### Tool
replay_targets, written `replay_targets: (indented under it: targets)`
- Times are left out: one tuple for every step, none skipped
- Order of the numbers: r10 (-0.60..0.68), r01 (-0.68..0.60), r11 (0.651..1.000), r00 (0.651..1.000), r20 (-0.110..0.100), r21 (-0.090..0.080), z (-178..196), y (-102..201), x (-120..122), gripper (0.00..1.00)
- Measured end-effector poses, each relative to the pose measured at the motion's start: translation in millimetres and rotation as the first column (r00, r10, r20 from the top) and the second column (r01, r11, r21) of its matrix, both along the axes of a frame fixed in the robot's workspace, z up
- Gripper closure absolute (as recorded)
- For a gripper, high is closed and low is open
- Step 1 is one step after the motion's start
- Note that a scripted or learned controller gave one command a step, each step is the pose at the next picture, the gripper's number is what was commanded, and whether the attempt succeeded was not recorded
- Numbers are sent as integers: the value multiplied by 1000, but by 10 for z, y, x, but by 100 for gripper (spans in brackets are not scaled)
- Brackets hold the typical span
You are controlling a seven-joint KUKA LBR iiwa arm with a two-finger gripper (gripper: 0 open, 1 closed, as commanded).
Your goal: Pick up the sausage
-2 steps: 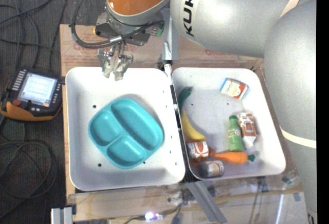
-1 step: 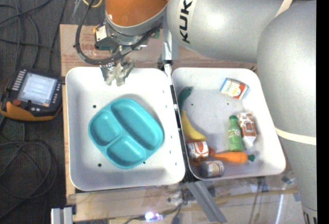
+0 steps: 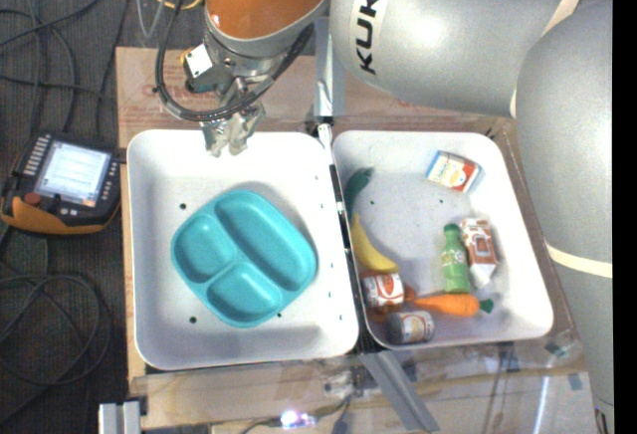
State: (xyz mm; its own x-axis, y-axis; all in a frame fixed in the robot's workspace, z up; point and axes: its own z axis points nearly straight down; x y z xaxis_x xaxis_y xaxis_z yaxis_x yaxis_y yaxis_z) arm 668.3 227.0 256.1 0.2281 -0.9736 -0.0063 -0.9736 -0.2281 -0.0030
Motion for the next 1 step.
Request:
replay_targets:
  targets:
    - [293, -293, 956, 956, 0, 1, -88, 83, -6, 100]
